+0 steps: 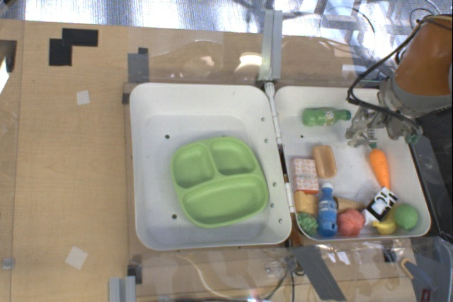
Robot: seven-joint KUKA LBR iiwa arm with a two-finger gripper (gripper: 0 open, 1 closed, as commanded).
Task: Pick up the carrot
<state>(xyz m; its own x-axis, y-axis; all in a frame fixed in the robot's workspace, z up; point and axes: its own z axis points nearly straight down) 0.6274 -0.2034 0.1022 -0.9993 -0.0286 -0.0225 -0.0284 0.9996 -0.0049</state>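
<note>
The orange carrot [380, 167] lies flat in the right bin [419, 173], near its right wall, with its thick end toward the back. My gripper [364, 136] hangs just behind and to the left of that thick end, close above the bin floor. Its fingers stand open with nothing between them. The carrot is apart from the gripper and rests on the bin floor. The grey arm with its orange band [430, 64] comes in from the right edge.
A green bottle [325, 116] lies left of the gripper. A tan bun [325, 160], a pink packet [305, 175], a blue bottle [326, 208], a red ball [350, 221], a black-and-white cube [382, 203] and a green ball [406, 216] crowd the bin's front. The left bin [152, 117] holds a green divided plate [221, 180].
</note>
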